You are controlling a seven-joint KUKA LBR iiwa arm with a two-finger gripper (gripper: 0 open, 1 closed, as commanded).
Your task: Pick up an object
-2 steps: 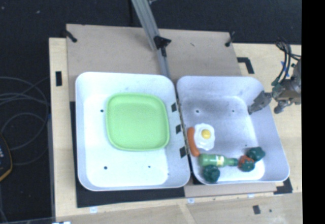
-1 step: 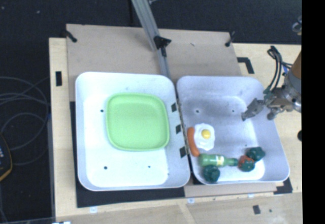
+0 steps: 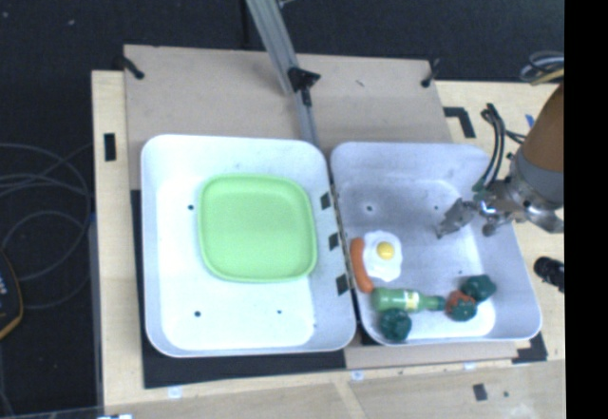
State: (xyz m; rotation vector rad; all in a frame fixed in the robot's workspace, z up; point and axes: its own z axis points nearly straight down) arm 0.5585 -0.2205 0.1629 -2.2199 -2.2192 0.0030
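Grey arm [image 3: 541, 161] reaches in from right — gripper [image 3: 456, 220] angled down-left.

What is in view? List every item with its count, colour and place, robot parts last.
Shallow white bins: two, side by side on the bench.
Square green plate: one, in the left bin.
Fried egg toy: one, white and yellow, right bin.
Orange carrot-like piece: one, beside the egg.
Green bottle: one, lying near the right bin's front.
Small green and red toys: a few, right bin's front corner.
Grey gripper: one, over the right bin, holding nothing visible.
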